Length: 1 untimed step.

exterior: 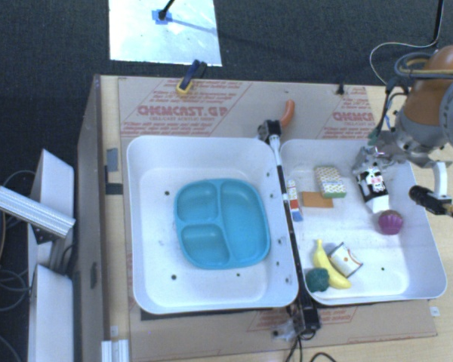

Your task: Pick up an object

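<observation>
Bench [234,104] carries two white bins side by side. We see the left bin [147,164] holding a blue divided plate [221,223], flat, roughly in its middle.

We count several objects in the right bin [430,270]: a small patterned box [330,180] near the back, a flat orange-brown block [316,200] just in front of it, a purple ball [390,222] toward the right, a banana [328,264] near the front with a small white and orange item [348,258] touching it, and a dark green lump [317,279] just beside the banana's near end. A thin marker-like stick [293,200] lies along the bin's left wall.

We note the arm [430,104] reaching in from the right, its end effector [371,173] low over the back right part of the right bin. A black and white object [374,187] sits right at its tip, just above the purple ball. We cannot tell how far the end effector is spread, nor whether it has hold of the black and white object; the parts overlap in the camera view.

Outside the bins, an orange-handled tool [285,114] and a yellow and blue clip [190,78] lie at the back of the bench.
</observation>
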### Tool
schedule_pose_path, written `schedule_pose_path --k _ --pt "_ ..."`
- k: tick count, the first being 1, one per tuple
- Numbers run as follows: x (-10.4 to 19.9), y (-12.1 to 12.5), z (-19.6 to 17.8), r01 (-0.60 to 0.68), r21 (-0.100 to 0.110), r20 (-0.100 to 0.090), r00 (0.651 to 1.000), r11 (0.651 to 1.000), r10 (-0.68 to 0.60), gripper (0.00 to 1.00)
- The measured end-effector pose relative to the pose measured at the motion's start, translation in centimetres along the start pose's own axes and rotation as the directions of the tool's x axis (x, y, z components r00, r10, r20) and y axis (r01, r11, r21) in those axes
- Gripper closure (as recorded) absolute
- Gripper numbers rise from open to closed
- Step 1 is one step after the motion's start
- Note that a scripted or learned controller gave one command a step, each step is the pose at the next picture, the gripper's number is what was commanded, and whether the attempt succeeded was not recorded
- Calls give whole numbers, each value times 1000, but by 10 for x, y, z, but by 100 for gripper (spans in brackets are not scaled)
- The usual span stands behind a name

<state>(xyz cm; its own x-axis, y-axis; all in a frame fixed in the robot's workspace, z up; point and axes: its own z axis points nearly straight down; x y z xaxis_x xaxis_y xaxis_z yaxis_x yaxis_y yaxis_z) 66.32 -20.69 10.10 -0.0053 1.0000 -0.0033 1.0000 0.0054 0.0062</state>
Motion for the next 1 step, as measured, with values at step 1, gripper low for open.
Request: schedule_pose_path --k 1 --pt "140 0 -86 1 0 -5 1000 1000 -1 100"
